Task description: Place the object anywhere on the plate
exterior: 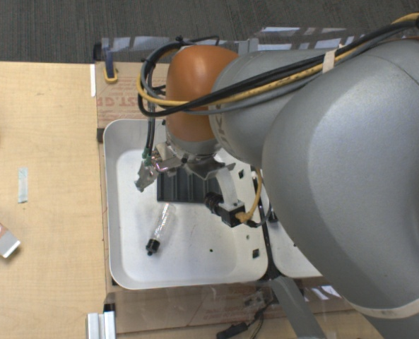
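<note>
— Where did the object lie with respect to the gripper point(172, 183)?

— The slim clear tube with a dark cap point(158, 230) lay flat on the floor of the white bin point(195, 270), just beside the gripper's black body and towards the bin's near rim.

— And its long axis?

— It ran at a slant. The capped end pointed to the near-left corner, and the clear end lay close under the gripper. Whether the two touched could not be told.

— Was the gripper spread or pressed together?

— That could not be told, because the wrist and cables hid it. Nothing showed the tube pinched.

— So the coming move?

— Judging by this, a short shift towards the near rim, with the grasp set across that slanted axis.
</note>
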`<state>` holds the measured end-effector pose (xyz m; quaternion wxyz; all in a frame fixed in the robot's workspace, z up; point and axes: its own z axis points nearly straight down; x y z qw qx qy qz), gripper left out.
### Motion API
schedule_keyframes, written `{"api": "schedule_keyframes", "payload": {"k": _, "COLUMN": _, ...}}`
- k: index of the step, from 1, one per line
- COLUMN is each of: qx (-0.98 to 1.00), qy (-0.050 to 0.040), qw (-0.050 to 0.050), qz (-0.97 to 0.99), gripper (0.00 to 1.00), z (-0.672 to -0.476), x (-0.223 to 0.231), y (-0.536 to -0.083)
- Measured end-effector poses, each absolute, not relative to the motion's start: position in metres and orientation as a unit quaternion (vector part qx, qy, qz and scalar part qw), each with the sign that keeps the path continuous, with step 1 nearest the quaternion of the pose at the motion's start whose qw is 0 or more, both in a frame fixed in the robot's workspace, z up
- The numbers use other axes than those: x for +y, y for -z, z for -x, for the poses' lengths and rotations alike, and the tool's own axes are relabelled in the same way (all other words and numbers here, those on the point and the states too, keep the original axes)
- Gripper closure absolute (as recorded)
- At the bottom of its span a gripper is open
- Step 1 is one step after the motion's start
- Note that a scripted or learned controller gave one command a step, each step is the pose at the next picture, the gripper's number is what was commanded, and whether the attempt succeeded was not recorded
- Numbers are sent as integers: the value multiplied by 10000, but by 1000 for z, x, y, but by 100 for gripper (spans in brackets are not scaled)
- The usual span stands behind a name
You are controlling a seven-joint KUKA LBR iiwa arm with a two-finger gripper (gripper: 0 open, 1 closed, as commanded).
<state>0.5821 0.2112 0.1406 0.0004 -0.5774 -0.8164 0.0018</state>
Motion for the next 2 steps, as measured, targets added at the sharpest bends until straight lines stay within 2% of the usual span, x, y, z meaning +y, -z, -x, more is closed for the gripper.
{"api": "schedule_keyframes", "payload": {"k": 1, "qx": -6914, "qy": -19, "qw": -2, "qz": 7225, "gripper": 0, "z": -600, "x": 212, "y": -91}}
{"api": "schedule_keyframes", "payload": {"k": 2, "qx": -5090, "qy": -17, "qw": -7, "qz": 8608, "gripper": 0, "z": -637, "x": 228, "y": -200}}
